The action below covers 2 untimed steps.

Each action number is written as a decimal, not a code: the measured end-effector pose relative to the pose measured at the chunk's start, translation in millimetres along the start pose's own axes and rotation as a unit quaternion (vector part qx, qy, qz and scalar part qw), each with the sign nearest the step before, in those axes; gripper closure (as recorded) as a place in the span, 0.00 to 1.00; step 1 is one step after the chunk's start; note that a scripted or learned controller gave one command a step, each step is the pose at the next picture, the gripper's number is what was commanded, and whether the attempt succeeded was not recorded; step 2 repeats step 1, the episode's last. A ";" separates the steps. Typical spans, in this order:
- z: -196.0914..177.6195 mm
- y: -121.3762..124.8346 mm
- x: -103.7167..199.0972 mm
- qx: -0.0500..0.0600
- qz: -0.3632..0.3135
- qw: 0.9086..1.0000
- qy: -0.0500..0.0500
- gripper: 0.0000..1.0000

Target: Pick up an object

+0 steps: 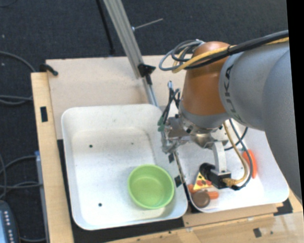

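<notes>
Where the bins meet, hand (170, 143), grip unclear, green bowl (151, 185) in left bin (102, 148), brown disc (201, 198) in right bin (267, 183).

Lime-green round plastic bowl (151, 185): plain, one solid colour. Shallow white left bin (91, 149): scattered tiny dark specks. Shallow white right bin (269, 185): plain. Small yellow triangular wedge (200, 180): reddish spots. Dull brown round disc (201, 199): plain. Bright orange curved piece (251, 164): plain. Pale tan wooden bench (86, 81): unpatterned. Grey robot arm (264, 83): orange band above wrist.
</notes>
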State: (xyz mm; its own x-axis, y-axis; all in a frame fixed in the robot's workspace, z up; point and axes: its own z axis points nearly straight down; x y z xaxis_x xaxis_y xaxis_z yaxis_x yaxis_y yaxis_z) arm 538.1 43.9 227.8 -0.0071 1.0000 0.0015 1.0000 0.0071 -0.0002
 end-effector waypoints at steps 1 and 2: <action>-5.4 -19.4 43.1 0.000 -0.001 1.000 0.001 1.00; -5.4 -19.4 43.1 0.000 -0.001 1.000 0.001 1.00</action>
